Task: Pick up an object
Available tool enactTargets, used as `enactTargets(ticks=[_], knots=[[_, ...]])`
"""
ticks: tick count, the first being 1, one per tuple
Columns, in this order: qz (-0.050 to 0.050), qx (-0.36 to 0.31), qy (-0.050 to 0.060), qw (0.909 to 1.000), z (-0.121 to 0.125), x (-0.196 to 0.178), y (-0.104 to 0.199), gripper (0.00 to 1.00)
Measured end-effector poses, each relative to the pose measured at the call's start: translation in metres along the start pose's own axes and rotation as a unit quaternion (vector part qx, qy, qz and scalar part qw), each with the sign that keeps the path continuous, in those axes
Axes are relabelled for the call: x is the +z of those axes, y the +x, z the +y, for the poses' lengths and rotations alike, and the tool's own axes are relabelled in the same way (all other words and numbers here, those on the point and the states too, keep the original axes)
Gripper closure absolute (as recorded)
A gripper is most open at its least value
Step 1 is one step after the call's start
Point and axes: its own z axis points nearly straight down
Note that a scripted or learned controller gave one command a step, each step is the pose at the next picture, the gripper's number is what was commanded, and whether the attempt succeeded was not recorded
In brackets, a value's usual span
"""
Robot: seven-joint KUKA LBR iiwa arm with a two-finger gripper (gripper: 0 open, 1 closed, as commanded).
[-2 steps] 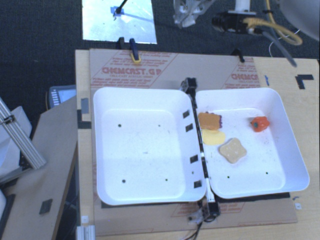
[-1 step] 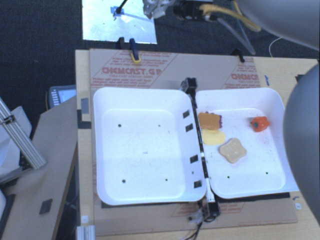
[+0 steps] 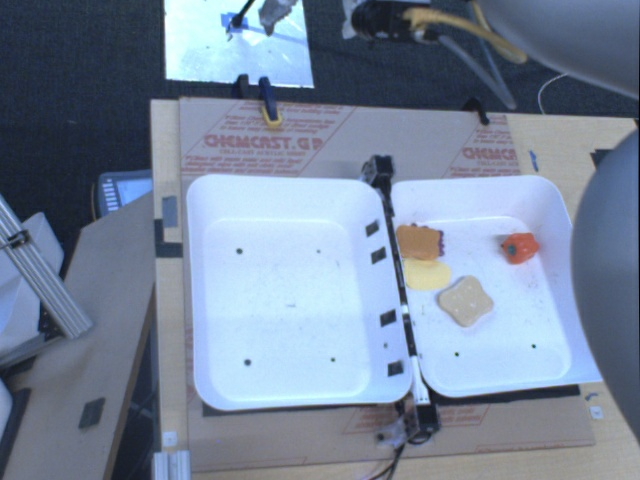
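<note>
The right bin (image 3: 560, 358) holds several small things. An orange block with a purple edge (image 3: 419, 241) lies near its left wall, and a flat yellow disc (image 3: 428, 275) touches that block's lower side. Just below the disc lies a tan toast-shaped slice (image 3: 465, 301). A red-orange piece with a dark spot (image 3: 518, 248) sits apart toward the right. My gripper (image 3: 277, 6) hangs high at the top of the view, beyond the bins' far edge and far from all of these. Nothing shows between its tips.
The left bin (image 3: 200, 268) stands beside the right one, joined by a black hinge strip (image 3: 392, 298). A shiny square sheet (image 3: 205, 38) lies behind the bench under the gripper. The grey arm (image 3: 610, 298) overhangs the right bin's right edge.
</note>
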Motion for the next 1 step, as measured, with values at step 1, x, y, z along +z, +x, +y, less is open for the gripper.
enactTargets(ticks=[1], knots=[[0.001, -0.002, -0.001, 1.0, 0.0, -0.0114, 0.0006, 1.0]])
